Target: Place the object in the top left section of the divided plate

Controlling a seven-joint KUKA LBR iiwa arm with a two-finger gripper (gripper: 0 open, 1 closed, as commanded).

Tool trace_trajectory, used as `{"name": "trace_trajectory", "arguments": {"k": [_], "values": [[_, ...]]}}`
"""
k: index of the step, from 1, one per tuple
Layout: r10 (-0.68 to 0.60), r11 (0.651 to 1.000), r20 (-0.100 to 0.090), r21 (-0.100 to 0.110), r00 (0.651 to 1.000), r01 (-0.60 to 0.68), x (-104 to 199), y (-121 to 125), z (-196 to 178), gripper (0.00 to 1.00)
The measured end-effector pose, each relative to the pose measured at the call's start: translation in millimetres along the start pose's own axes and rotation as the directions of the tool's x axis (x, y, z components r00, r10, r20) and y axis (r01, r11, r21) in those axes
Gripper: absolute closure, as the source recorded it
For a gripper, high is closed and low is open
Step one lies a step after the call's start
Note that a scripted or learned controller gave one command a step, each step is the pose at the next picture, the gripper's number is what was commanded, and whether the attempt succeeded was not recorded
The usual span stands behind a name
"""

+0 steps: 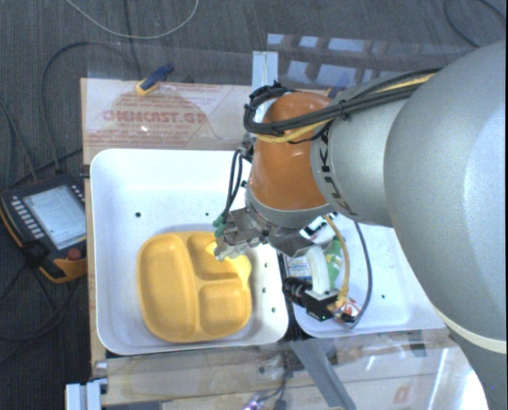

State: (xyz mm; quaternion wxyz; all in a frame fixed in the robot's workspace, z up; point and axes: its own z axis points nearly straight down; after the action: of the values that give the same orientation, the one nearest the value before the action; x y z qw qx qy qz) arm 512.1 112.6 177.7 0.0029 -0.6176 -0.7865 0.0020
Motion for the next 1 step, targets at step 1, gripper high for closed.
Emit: {"name": "trace_trajectory", "arguments": {"k": [1], "values": [[-0.020, 1.000, 0.002, -0.002, 1.000, 0.020, 50.9, -17.8, -25.5, 1.00]]}}
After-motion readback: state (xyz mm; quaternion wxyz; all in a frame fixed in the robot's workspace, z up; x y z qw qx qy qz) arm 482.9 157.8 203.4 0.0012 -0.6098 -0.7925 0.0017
